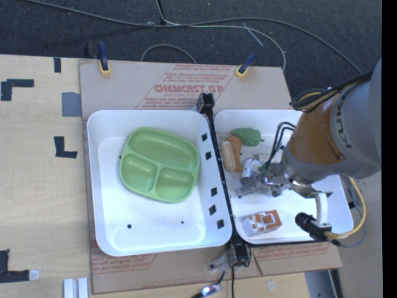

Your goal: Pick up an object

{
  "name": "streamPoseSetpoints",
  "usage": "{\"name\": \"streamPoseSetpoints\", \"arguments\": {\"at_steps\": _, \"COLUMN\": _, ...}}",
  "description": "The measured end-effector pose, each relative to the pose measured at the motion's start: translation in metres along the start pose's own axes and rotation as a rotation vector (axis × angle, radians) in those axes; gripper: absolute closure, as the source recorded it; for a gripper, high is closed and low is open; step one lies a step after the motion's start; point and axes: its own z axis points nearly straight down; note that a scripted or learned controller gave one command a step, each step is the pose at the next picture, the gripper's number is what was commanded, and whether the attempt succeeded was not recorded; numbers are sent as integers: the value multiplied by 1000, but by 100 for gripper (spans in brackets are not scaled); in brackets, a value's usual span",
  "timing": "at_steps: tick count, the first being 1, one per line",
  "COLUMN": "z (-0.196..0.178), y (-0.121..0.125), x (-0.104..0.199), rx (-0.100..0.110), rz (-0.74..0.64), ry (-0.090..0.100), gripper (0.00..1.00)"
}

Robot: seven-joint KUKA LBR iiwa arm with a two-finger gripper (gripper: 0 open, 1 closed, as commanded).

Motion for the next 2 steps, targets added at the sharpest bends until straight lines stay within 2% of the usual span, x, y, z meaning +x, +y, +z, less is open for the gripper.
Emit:
{"name": "streamPoseSetpoints", "arguments": {"at_steps": 1, "z": 21, "y": 0, "x": 0, "rx": -7, "rz": 0, "ry": -2, "gripper": 0}}
{"name": "streamPoseSetpoints", "arguments": {"at_steps": 2, "z": 10, "y": 0, "x": 0, "rx": -9, "rz": -1, "ry": -2, "gripper": 100}}
